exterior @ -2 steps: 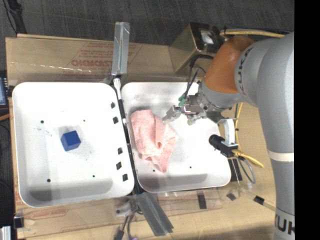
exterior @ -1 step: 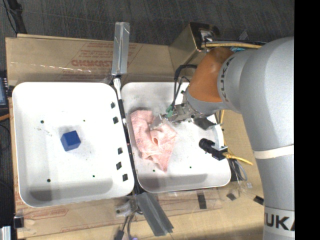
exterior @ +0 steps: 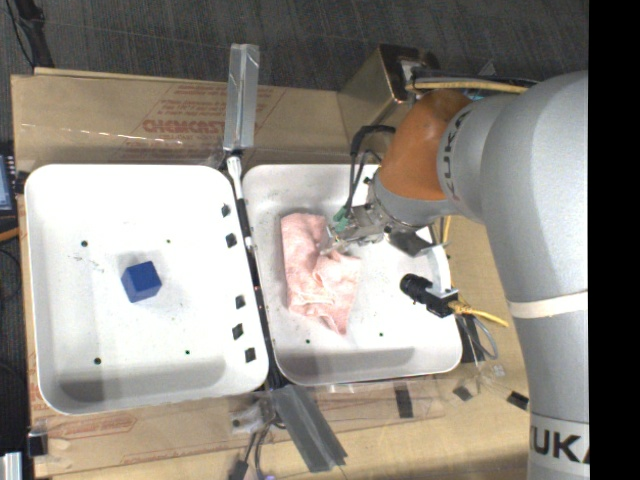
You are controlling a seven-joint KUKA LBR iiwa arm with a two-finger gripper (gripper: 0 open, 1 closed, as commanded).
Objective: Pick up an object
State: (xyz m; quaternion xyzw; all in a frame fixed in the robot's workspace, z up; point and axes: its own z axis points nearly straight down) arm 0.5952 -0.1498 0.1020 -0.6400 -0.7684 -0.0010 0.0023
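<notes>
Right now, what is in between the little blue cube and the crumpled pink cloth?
In the camera view, the small blue cube and the crumpled pink cloth lie in separate white bins. Between them are bare bin floor and the two bins' adjoining rims with black clips.

We're in a robotics lab: a big grey industrial arm (exterior: 530, 228) over two shallow white plastic bins (exterior: 60, 268), flattened brown cardboard (exterior: 120, 108) lining the tabletop, dark carpet (exterior: 300, 18) beyond.
</notes>
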